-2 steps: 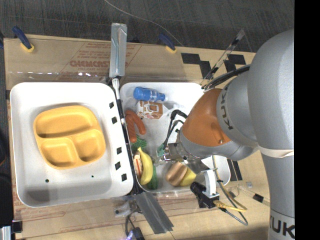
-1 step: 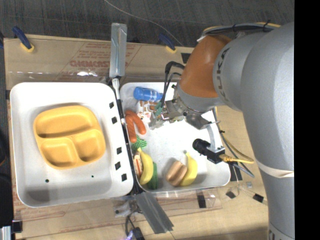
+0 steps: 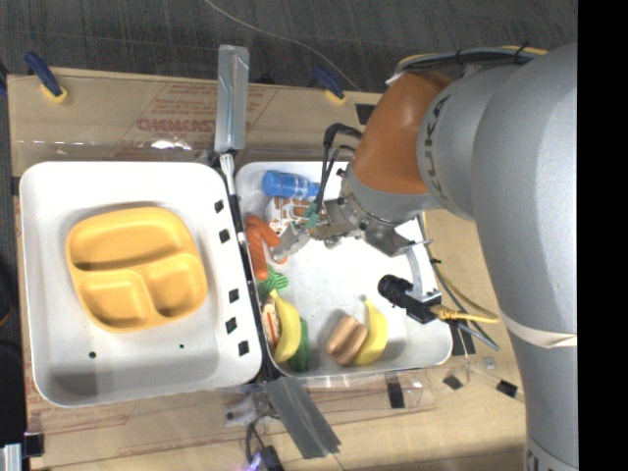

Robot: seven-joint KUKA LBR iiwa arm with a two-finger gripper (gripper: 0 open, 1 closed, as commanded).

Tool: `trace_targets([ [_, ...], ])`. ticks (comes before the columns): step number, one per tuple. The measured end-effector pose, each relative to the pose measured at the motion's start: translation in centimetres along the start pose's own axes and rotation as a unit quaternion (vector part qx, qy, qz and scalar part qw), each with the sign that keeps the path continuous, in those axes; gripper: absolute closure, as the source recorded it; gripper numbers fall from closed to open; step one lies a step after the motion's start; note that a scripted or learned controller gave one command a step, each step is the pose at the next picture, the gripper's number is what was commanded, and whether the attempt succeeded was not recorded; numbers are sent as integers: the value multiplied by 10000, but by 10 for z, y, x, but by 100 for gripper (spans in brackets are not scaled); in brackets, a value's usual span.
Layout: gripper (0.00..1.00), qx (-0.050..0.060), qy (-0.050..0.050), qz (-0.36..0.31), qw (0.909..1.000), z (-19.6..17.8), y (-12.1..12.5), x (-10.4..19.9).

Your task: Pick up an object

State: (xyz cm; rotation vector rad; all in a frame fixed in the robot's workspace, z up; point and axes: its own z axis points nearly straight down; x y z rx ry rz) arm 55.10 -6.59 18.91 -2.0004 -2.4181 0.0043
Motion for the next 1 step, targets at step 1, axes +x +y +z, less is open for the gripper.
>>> trace_targets([
  [1, 0, -13, -9, -1075, 9942, 17, 51, -74],
])
